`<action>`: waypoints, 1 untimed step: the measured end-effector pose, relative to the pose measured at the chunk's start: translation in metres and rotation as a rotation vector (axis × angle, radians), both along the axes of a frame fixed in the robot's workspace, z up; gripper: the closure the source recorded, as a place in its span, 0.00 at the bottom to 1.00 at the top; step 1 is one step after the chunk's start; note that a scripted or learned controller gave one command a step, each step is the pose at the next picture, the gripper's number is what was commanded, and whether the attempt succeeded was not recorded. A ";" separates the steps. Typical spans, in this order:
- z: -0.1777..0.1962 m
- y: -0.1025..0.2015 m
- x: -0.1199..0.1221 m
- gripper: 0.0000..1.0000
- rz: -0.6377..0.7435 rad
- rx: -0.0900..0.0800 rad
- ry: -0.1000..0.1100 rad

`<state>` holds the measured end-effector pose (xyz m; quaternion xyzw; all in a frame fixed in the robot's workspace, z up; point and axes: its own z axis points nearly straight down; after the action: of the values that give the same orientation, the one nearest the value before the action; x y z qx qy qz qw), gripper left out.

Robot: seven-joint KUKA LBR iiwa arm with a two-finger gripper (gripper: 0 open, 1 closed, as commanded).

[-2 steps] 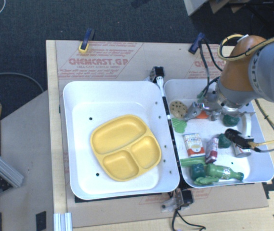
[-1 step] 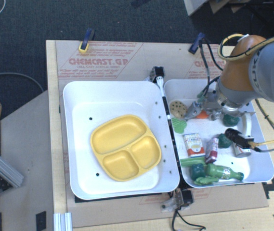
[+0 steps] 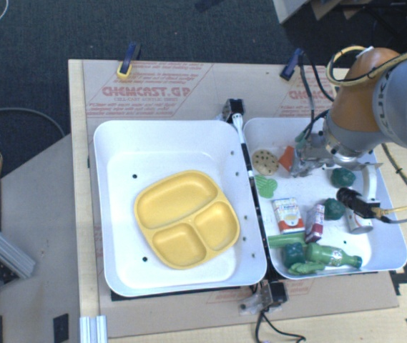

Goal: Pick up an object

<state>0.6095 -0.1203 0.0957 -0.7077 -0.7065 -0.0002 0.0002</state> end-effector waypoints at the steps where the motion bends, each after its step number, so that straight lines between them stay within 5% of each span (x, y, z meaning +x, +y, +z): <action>1: 0.050 -0.010 0.002 1.00 0.001 -0.003 -0.006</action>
<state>0.6119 -0.1300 0.1458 -0.7073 -0.7069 -0.0015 -0.0030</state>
